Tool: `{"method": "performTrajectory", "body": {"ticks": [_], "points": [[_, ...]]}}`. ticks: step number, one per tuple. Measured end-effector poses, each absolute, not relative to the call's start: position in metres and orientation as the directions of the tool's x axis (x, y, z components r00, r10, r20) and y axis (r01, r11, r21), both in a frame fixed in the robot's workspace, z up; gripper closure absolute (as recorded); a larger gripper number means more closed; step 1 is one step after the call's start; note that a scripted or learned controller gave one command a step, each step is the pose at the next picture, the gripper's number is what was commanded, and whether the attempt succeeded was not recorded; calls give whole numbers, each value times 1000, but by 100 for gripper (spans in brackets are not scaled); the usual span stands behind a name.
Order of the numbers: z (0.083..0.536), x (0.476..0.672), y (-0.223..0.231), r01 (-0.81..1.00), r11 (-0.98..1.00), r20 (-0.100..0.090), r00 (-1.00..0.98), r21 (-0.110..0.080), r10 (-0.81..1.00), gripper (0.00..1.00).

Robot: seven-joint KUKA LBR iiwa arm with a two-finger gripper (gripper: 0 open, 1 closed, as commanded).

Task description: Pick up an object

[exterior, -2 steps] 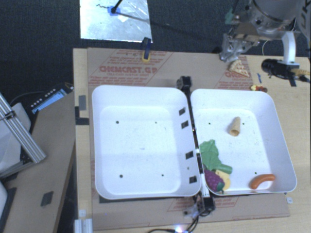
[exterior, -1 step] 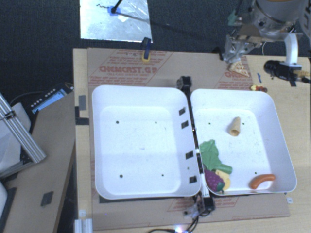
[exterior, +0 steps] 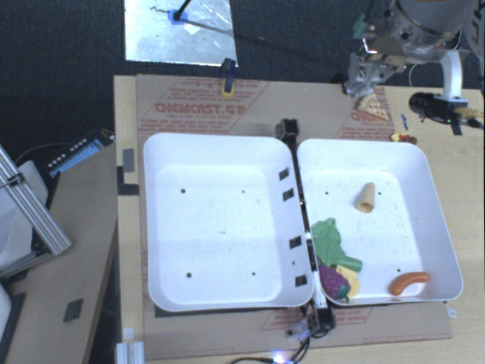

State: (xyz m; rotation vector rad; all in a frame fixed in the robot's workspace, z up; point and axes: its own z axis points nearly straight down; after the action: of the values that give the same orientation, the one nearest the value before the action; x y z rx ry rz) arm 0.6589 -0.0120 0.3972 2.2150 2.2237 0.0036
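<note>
My gripper (exterior: pixel 365 89) hangs high over the bench behind the right bin's (exterior: pixel 436 196) far edge. A small tan triangular piece like a pizza slice (exterior: pixel 373 107) sits at its fingertips, and the fingers look shut on its top. Inside the right bin lie a tan cone (exterior: pixel 366 197) near the middle and an orange sausage (exterior: pixel 409 283) at the front right. At the front left of that bin lie a green leafy piece (exterior: pixel 327 238), purple grapes (exterior: pixel 333 279) and a yellow piece (exterior: pixel 349 266).
The left bin (exterior: pixel 163 203) stands beside the right one, joined by a black-clipped divider (exterior: pixel 299 203). Both rest on a cardboard sheet (exterior: pixel 250 105). A yellow and blue clamp (exterior: pixel 227 78) sits at the cardboard's far edge, and a silver sheet (exterior: pixel 178 21) lies beyond it.
</note>
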Motion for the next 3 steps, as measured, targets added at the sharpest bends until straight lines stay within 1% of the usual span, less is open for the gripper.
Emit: {"method": "performTrajectory", "body": {"ticks": [1, 2, 3], "points": [[411, 669, -12, 1000, 5, -1, -5, 5, 1000, 100], [423, 666, -10, 1000, 5, -1, -5, 4, 1000, 100], [436, 669, -7, 1000, 4, -1, -4, 4, 1000, 100]]}}
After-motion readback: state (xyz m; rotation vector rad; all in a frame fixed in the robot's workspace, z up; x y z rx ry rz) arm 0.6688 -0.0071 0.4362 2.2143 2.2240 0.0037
